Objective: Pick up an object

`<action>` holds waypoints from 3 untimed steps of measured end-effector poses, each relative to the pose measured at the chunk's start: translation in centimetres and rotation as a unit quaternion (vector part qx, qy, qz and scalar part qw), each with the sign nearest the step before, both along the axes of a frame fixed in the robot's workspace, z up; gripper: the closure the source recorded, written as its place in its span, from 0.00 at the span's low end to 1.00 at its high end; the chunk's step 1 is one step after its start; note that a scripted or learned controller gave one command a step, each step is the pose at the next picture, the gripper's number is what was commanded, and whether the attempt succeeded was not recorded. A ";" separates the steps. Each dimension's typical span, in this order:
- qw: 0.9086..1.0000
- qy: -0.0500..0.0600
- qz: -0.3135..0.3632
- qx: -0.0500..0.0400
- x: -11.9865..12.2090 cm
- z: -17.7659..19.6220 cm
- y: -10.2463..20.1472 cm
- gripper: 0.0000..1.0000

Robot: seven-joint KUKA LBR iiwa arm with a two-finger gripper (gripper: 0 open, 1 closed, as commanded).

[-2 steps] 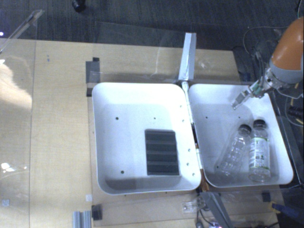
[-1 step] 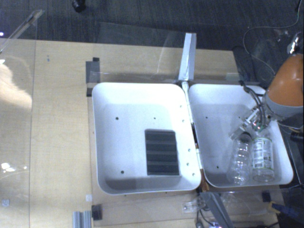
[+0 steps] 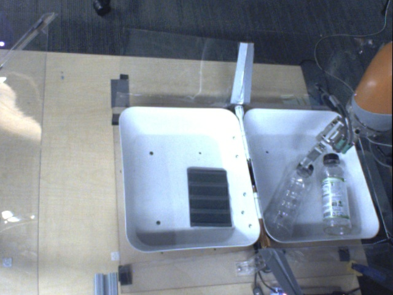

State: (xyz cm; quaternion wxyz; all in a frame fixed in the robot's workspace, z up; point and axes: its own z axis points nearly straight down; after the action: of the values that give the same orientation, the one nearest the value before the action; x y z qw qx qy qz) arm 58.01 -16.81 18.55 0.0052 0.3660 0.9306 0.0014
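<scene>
Two clear plastic bottles lie in the right bin [image 3: 264, 128], and either could serve as the object to pick up. The crumpled bottle [image 3: 287, 196] lies on a slant, its cap end up near the gripper [image 3: 310, 160] and its base down toward the bin's near left corner. The labelled bottle [image 3: 335, 195] lies just beside it to the right, its long axis running almost straight toward the near wall, dark cap at the far end. The arm [image 3: 373, 91] comes in from the right, and its gripper hangs low over the neck of the crumpled bottle, seemingly touching or almost touching it. How far open the hand is I cannot tell, and nothing is plainly seen in its grasp. My judgement is that the crumpled bottle is the nearer target: it stretches away from the hand toward the lower left, so a grasp would need to close across that slanted axis, not along it. The left bin [image 3: 141, 134] holds a dark ribbed block [image 3: 209, 196], well apart from the arm
</scene>
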 end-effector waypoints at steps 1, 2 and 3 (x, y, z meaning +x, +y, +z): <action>0.998 -0.009 0.064 -0.003 -4.8 -3.2 2.4 0.00; 0.999 -0.003 0.032 0.000 -2.3 -9.5 7.6 0.00; 0.991 0.001 -0.134 0.002 -3.7 -3.0 8.1 0.00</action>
State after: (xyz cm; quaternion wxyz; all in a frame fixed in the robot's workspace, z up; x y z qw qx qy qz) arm 54.32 -8.73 15.59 0.0038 0.4870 0.8734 0.0019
